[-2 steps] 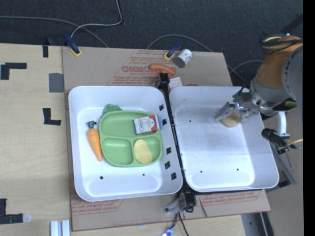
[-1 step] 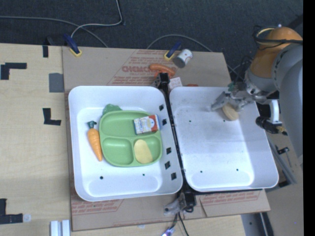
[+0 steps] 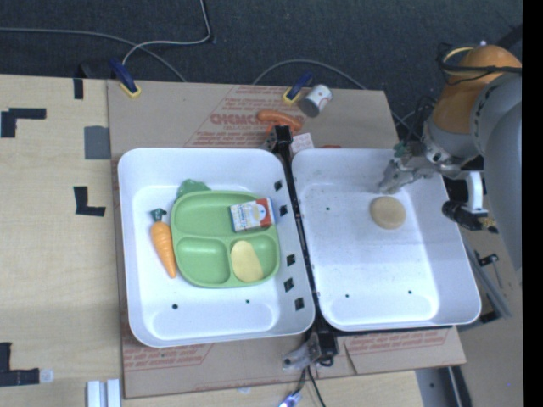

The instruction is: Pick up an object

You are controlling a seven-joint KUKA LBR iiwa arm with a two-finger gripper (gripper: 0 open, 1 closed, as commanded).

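A round tan cookie-like disc (image 3: 389, 212) lies in the right bin (image 3: 365, 303), toward its far right. My gripper (image 3: 396, 177) hangs just above and behind the disc, near the bin's far right wall, its grey fingers pointing down to the left with nothing seen between them. In the left bin (image 3: 212, 325) a green divided tray (image 3: 199, 253) holds a small carton (image 3: 250, 215) and a yellow oval piece (image 3: 247, 261). An orange toy carrot (image 3: 163, 246) lies beside the tray's left edge.
The arm, grey with an orange band (image 3: 475, 75), comes in over the right bin's far right corner. A black clip divider (image 3: 293, 227) runs between the bins. Cables and blue-yellow clamps (image 3: 297, 90) sit on the cardboard behind the bins.
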